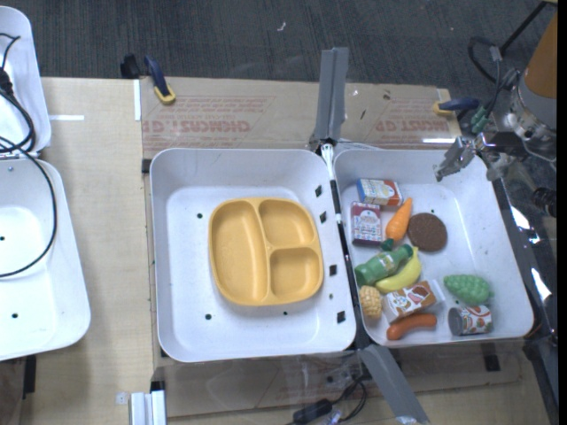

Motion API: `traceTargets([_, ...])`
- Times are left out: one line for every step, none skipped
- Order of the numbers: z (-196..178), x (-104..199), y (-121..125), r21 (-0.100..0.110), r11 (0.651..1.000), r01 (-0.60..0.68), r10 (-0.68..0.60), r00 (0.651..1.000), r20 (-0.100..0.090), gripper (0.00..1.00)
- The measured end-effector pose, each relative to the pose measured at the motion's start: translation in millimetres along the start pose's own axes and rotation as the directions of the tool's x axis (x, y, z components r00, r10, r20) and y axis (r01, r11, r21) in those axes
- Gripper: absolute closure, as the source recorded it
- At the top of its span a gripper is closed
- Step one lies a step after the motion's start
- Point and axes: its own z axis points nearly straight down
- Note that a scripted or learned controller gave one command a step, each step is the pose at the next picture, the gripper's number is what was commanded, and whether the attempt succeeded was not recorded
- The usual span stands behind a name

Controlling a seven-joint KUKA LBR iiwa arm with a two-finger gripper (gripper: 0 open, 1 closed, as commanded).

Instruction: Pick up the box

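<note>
From above, the gripper hovers over the right bin's far rim; I cannot tell how its jaws stand. The box lies near the bin's far-left corner, well apart from it. Best descend squarely, clear of the carrot. Its label stays unreadable.

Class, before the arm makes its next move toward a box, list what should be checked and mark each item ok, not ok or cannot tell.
1. A box is in view: ok, a blue-topped box, a pink box and a red-and-white box lie in the right bin.
2. Tool over the right bin: ok, at its upper right edge.
3. Tool above a box: not ok, it is off to the side.
4. Fingers open: cannot tell.
5. Box tops uncovered: ok.
</note>
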Motion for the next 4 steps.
traceTargets([133, 43, 32, 0.001, 0.995, -0.096, 0.096, 0.995, 0.000, 0.00])
traceTargets([173, 55, 50, -0.009, 0.994, -0.106, 0.106, 0.994, 0.000, 0.00])
traceTargets([172, 53, 53, -0.012, 1.000, -0.005, 0.005, 1.000, 0.003, 0.00])
traceTargets([162, 52, 54, -0.014, 1.000, -0.006, 0.007, 1.000, 0.004, 1.00])
